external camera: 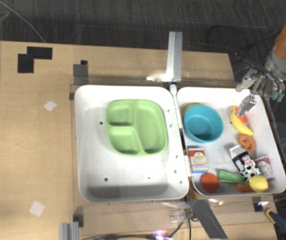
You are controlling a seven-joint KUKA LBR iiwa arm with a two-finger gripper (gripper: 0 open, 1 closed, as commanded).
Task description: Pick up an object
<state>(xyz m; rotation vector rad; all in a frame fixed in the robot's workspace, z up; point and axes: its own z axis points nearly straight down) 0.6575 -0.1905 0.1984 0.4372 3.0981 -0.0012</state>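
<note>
The robot's two-finger claw (247,105) hovers over the far right corner of the right white bin (279,149), its fingers slightly parted and holding nothing. A yellow plastic banana (241,123) lies just below its tips; a round blue plastic bowl (203,123) sits to its left.

Robot lab: bench (28,149), twin bins (90,184).

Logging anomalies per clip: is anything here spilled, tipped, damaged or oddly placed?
Nothing stands out. The green divided plate lies flat in the left bin. The blue bowl sits upright in the right bin, with the banana and other small toys loosely heaped inside its walls. The gripper hangs above the banana.
</note>
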